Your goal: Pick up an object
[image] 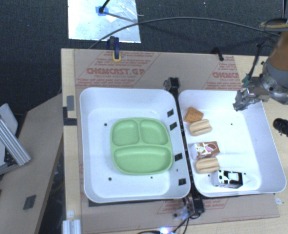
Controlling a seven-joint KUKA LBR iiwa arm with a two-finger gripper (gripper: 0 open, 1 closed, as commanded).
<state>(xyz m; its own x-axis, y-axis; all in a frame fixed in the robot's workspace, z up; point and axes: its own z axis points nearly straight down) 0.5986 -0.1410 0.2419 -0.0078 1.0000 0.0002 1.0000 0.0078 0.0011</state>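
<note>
Well left of pincer (242,103): bread roll (200,127).

The light is bright and even from above. The white bins (134,101) glare a little. Shadows are soft, and edges look slightly blurred.

A green divided plate (142,146) lies in the middle of the left bin (92,130), its two small compartments toward twelve o'clock and its long one toward six. At twelve o'clock from the bins, brown cardboard (134,68) printed with red lettering covers the bench, with a blue-and-yellow clamp (115,48) on its far edge. Beyond that, at eleven o'clock, a shiny foil sheet (104,14) lies on dark carpet (22,43).
</note>
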